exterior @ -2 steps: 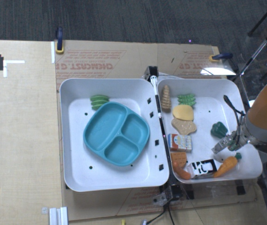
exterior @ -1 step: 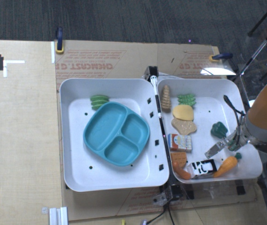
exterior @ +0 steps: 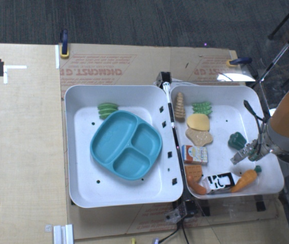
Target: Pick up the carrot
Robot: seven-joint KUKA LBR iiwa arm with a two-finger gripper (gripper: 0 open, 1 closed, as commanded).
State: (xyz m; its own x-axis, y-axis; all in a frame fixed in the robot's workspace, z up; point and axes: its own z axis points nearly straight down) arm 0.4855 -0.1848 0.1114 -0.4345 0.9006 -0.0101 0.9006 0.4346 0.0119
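- Lying against the near edge of the right bin (exterior: 266, 187), toward its near right corner, is the carrot (exterior: 245, 180), beside a black-and-white carton (exterior: 220, 182) whose print is unreadable.
- Just beyond the carrot, the gripper (exterior: 246, 153) hovers; fingers' spread cannot be told.
- Farther back, cardboard (exterior: 101, 65) beyond the bins bears red mirrored lettering, illegible.

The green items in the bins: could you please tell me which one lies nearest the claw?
The dark green piece in the right bin, just left of the claw. The leafy green lies farther back, and the third green is in the left bin.
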